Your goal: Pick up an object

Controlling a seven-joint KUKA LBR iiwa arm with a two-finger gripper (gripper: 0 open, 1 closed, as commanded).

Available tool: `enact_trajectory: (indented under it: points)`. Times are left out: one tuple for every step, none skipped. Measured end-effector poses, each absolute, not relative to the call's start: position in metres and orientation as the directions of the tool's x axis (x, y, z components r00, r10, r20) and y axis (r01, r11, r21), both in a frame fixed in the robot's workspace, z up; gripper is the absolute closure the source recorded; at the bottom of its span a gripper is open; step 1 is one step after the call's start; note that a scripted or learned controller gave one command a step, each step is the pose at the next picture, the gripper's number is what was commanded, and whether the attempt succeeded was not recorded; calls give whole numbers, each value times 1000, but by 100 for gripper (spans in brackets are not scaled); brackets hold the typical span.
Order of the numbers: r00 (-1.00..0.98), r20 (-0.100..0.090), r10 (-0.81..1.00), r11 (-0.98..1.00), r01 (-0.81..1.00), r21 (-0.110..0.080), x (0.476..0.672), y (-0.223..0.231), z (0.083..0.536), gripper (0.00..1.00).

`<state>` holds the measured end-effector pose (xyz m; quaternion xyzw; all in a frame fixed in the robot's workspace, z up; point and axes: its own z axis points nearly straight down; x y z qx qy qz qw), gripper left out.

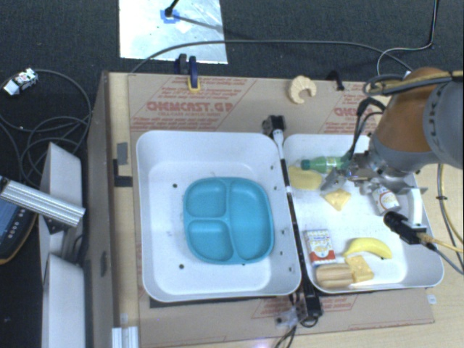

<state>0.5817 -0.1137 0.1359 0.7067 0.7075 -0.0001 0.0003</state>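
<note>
You see an evenly, brightly lit bench with soft shadows, strong glare on the foil sheet (172,19) above it, washed-out white bins (217,154), and a slightly soft, grainy picture throughout.

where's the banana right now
In the camera view the banana lies in the right bin, near its front edge, just above the yellow block and right of the small red-and-white box.

Grey arm (442,133) with orange band, reaching in from the right, claw (353,171) low and leftward.
</note>
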Motion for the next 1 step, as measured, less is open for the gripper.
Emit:
enact_trajectory:
  points:
    - [-3, 0, 1000, 3, 1000, 1, 613, -127, 93, 0]
